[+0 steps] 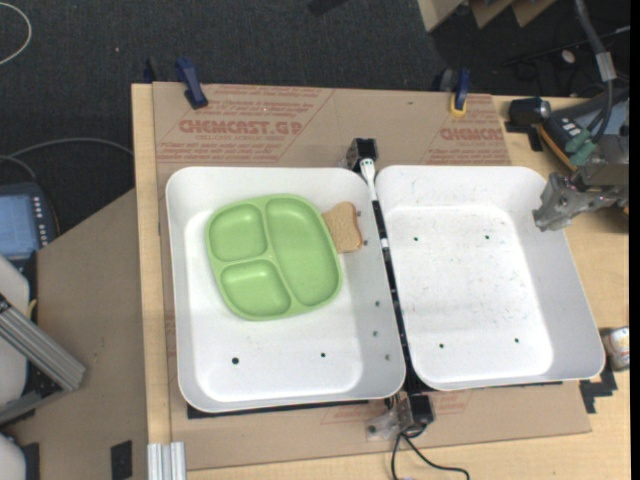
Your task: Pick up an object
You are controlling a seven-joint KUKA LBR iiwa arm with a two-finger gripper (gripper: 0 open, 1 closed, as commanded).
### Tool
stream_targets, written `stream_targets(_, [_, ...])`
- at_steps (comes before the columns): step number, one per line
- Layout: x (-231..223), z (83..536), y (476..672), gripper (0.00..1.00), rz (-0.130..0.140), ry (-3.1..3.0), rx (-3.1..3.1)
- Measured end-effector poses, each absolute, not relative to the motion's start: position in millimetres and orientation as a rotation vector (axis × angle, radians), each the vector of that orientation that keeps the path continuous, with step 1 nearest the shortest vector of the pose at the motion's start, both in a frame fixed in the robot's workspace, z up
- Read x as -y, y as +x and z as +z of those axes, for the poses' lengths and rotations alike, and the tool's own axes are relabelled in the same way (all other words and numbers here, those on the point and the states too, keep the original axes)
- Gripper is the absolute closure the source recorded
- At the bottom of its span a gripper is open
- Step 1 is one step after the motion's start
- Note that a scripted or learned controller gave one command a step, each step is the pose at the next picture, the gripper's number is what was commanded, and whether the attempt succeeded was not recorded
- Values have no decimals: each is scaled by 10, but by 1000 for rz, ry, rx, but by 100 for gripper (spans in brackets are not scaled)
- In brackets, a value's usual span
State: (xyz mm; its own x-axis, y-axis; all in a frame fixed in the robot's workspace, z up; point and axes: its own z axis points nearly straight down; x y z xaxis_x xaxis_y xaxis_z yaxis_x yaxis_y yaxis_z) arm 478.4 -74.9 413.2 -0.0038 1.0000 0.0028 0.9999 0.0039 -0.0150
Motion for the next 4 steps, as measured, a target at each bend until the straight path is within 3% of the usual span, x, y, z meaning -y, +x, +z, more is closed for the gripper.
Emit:
stream_targets(1, [1022, 3894, 4790, 100, 5, -2223, 2215])
stream_targets(2, [1446, 4593, 4990, 100, -6, -2233, 2225])
stream_targets(3, [1167, 3650, 4894, 100, 8, -2214, 2217])
stream_targets(4, [1210, 4980, 5205, 100, -14, -2231, 2234])
